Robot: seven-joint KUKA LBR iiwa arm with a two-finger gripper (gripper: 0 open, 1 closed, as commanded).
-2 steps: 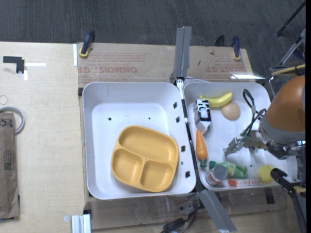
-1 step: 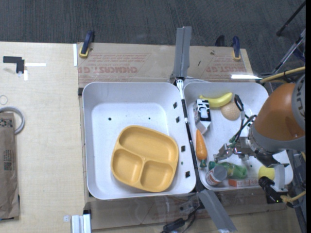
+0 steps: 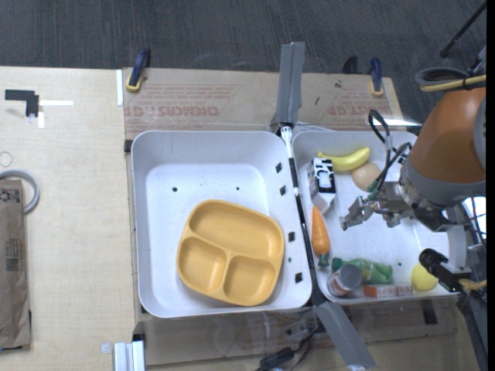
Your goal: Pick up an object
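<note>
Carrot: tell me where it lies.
The carrot lies in the right bin, along its left wall, below the black-and-white carton and above the can.

"CHEMCMZ" upside down on cardboard sheet (image 3: 255,99)

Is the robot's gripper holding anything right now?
No. The gripper hangs open over a bare patch of the right bin, between the carrot and the banana, with nothing between its fingers.
</note>
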